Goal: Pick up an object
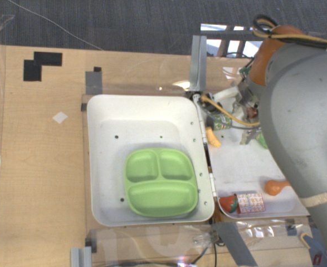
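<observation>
I read no lettering on the small box with its red-and-white print (too blurred), lying at the right bin's near edge beside a red piece. An orange object sits just right. The green divided plate fills the left bin. My gripper hangs at the right bin's far end.
</observation>
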Controlling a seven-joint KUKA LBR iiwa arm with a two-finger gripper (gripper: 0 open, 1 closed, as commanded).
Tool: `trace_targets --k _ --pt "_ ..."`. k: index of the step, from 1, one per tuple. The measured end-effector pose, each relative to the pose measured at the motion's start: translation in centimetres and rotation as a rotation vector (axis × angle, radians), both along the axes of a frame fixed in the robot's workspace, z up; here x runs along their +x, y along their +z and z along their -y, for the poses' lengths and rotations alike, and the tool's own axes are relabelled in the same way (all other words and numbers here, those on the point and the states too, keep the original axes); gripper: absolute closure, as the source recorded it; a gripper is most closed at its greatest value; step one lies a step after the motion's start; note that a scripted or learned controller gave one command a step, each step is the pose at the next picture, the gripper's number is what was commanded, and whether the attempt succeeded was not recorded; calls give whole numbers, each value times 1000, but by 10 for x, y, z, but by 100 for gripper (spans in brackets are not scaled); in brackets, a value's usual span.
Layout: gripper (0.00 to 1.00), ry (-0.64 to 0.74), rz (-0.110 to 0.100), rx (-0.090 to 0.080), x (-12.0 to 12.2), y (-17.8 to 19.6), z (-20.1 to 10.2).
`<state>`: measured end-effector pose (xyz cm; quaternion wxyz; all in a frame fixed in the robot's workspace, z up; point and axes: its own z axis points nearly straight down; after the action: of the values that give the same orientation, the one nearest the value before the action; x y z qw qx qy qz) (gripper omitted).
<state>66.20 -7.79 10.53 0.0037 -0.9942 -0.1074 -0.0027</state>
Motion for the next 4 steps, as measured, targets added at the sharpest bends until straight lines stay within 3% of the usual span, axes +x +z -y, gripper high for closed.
trace_targets --k 1,2,3,4 --pt "0 228 9 -10 -53 -16 17" --pt "100 236 13 -9 -51 -6 15" --pt "100 -9 -9 -6 -175 76 -70" --pt "100 259 -7 -8 -69 76 -81"
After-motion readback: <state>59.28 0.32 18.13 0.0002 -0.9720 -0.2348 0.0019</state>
